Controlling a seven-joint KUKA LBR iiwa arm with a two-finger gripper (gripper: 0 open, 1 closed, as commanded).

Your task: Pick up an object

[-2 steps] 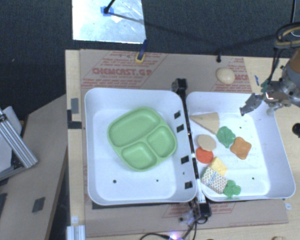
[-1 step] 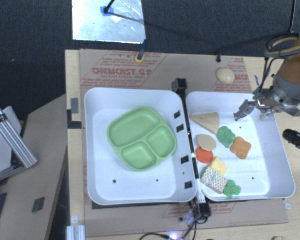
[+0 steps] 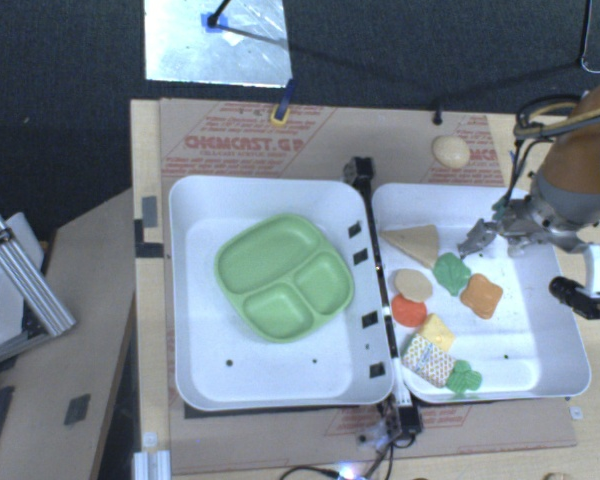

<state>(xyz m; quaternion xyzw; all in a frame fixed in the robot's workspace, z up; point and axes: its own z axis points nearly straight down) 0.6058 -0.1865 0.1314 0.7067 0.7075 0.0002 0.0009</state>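
Currently pincer (image 3: 477,238) low over right bin (image 3: 540,368), just above green toy (image 3: 452,272); finger state unclear, possibly released, nothing gripped.

The cardboard sheet (image 3: 310,133) lying under the two bins carries red printed lettering along its far edge; the large line appears to read "CHEMCAST GP", with smaller lines beneath it too small to read. A similar red print shows at the sheet's far right (image 3: 477,146) and along its near edge (image 3: 355,423), neither legible.
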